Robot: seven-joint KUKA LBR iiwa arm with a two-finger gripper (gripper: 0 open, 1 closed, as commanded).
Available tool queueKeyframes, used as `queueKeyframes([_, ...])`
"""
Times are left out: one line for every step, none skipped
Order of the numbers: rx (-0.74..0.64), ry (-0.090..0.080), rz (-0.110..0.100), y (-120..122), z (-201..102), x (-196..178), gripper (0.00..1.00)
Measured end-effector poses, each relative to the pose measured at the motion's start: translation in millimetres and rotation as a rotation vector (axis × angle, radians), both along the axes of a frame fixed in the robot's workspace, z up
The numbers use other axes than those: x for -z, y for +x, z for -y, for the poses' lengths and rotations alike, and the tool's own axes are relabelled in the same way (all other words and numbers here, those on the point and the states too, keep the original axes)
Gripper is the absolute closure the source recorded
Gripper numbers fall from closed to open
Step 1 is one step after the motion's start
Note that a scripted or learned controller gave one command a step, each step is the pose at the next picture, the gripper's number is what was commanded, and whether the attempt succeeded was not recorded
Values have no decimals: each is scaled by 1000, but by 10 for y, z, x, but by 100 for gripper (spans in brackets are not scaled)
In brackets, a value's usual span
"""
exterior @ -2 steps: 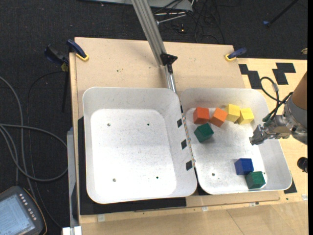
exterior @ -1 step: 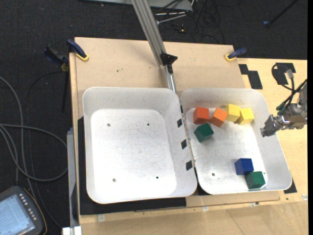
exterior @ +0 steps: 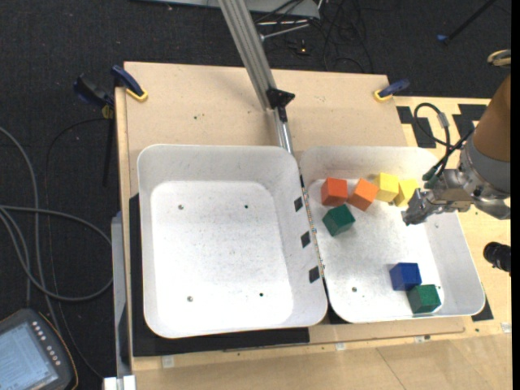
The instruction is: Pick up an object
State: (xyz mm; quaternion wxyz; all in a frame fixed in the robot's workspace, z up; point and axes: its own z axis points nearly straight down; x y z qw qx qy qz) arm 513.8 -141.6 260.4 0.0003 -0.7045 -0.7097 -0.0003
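1. White left bin (exterior: 162, 169) offers nothing to grasp, so work the right bin (exterior: 463, 242).
2. Orange blocks (exterior: 335, 191) and a green cube (exterior: 339, 219) crowd its far-left part; avoid wedging between them.
3. Yellow blocks (exterior: 390, 187) lie just beside the gripper (exterior: 418, 210), the likeliest target; centre over one before descending.
4. Whether the pincer is open or closed, I cannot tell.
5. Blue cube (exterior: 405, 275) and green cube (exterior: 424, 298) touch, near-right.

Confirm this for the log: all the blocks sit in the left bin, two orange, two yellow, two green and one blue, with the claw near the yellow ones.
One thing is wrong: the blocks are in the right bin, not the left bin, as the camera view shows. The rest stands: two orange blocks, two yellow blocks, two green blocks, one blue block, with the claw near the yellow ones.
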Motion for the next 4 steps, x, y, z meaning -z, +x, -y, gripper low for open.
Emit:
queueKeyframes([-1,0,2,196,-539,-56,100])
queueKeyframes([0,0,0,387,-1030,106,100])
queueKeyframes([-1,0,0,444,-1530,105,100])
queueKeyframes([0,0,0,630,-2075,253,100])
